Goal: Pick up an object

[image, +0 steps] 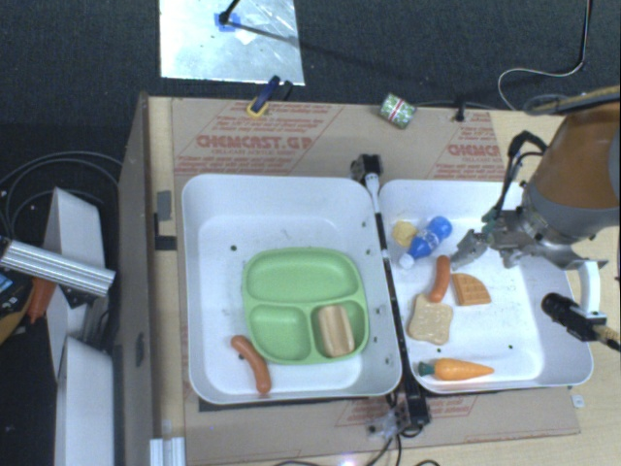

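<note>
My gripper [473,248] reaches in from the right over the right bin [558,357], just right of a red-orange sausage [441,278] and above an orange toast slice [471,289]. Nothing shows in its grasp. Left of it lie a blue bottle [428,237] and a small yellow piece [404,231]. A pale bread slice [431,320] and a carrot [456,368] lie nearer the front of the bin.
The left bin [209,260] holds a green divided plate [291,280] with a brown bun [336,330] in its lower right compartment, and a second sausage [252,363] beside the plate. A small can [397,110] sits on the cardboard behind the bins.
</note>
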Available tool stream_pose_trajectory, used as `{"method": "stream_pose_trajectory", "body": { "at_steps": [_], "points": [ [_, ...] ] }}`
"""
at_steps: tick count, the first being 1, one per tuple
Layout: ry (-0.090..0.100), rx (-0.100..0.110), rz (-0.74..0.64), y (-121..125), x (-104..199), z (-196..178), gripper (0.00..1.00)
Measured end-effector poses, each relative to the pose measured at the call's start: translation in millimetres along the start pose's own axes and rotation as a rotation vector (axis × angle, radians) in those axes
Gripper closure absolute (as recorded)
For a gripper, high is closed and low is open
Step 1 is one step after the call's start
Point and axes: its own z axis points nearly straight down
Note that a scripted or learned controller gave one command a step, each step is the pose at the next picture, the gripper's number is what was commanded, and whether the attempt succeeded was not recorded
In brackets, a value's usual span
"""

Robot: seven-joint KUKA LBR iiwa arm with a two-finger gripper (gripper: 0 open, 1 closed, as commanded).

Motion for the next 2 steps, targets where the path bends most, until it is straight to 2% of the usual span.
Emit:
{"method": "stream_pose_trajectory", "body": {
  "at_steps": [1,2],
  "points": [
    [-0.001,-0.001,0.002,14.3,-6.4,107.3,0.00],
    [0.000,0.001,0.001,-15.0,28.3,107.7,0.00]
  ]
}}
